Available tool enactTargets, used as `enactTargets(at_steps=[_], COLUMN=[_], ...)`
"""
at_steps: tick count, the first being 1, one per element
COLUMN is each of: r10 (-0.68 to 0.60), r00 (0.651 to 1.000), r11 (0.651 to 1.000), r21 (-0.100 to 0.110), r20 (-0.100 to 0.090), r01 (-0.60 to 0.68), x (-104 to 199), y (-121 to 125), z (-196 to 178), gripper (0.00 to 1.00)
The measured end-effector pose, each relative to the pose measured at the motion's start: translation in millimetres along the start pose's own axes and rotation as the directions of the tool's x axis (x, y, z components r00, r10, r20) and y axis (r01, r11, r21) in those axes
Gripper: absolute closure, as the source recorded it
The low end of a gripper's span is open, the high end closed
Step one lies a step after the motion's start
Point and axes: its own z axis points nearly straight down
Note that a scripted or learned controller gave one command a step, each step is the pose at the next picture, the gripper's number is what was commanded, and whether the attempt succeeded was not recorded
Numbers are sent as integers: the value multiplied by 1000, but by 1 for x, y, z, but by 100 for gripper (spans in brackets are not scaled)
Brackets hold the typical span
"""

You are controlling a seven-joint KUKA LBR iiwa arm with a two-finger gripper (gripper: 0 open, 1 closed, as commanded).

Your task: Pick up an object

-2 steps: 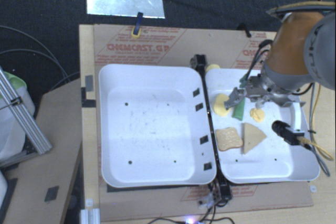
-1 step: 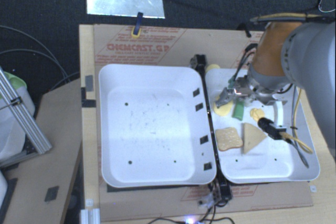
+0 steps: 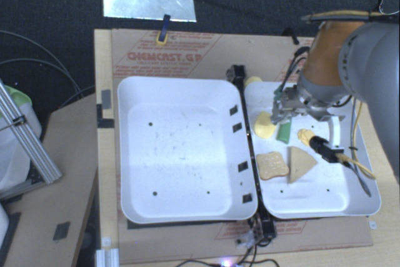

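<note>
We find the fingers (image 3: 279, 110) low inside the right bin (image 3: 325, 197), near its left wall; whether they are spread or pressed together we cannot tell, as the wrist hides them. Just below them lie a yellow piece (image 3: 264, 126) and a green piece (image 3: 284, 132), apparently touching the tips. Further below rest a toast slice (image 3: 273, 165) and a tan wedge (image 3: 301, 163). Left of the fingers sits the left bin (image 3: 181, 147) on the worktop (image 3: 164, 54).
</note>
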Motion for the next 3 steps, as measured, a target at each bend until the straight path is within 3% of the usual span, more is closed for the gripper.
enactTargets(at_steps=[1,2,3], r10=[3,-7,-10], r00=[1000,1000,1000], r11=[1000,1000,1000], r21=[7,1,-3], r20=[0,-3,-3], r01=[-3,7,10], x=[-32,34,112], y=[-64,-95,-100], z=[-14,-73,-130], gripper=[100,100,100])
